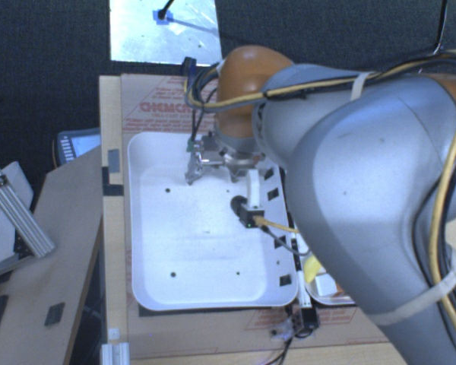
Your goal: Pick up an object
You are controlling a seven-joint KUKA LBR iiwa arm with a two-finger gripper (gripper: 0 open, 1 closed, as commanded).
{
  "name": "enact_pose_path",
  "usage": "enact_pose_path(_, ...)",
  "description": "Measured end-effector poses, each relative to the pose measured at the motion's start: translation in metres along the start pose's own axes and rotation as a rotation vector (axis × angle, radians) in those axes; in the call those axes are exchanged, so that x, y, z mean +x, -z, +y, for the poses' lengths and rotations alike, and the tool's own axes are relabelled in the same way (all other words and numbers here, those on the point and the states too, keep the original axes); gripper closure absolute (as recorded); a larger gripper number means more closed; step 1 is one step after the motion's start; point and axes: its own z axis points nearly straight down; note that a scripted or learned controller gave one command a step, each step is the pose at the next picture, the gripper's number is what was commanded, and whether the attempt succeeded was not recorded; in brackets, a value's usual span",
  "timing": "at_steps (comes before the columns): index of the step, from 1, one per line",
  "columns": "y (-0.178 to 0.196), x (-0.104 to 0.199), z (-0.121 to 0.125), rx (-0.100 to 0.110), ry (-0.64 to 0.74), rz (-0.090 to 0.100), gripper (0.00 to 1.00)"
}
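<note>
Claw, a metallic two-finger gripper under the orange wrist band, sits low over the far edge of the left shallow white plastic bin. Can't tell how wide it's open from this angle, and nothing visible between the fingers, so don't count anything as grasped.

Left bin floor near the claw looks bare apart from a few small dark dots. The only candidate object I can see is a yellow item with something orange and white beside it, peeking out under the grey arm in the right-hand bin; the arm hides most of it.

My read: a grasp where the claw is now likely closes on air. Better to lift clear of the bin wall, move toward the yellow item, descend centred on it, then close. Watch the black cable connector and yellow cabling at the divider.
</note>
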Motion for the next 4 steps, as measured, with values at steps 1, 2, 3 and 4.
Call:
enact_pose_path(1, 0.017, -0.004, 0.004, -0.012, -0.002, -0.002, 1.0)
enact_pose_path(2, 0.086, 0.053, -0.025, -0.013, 0.001, 0.001, 1.0)
enact_pose_path(3, 0.043, 0.085, 0.009, -0.008, -0.002, -0.001, 1.0)
enact_pose_path(4, 0.057, 0.084, 0.01, -0.013, 0.001, -0.002, 1.0)
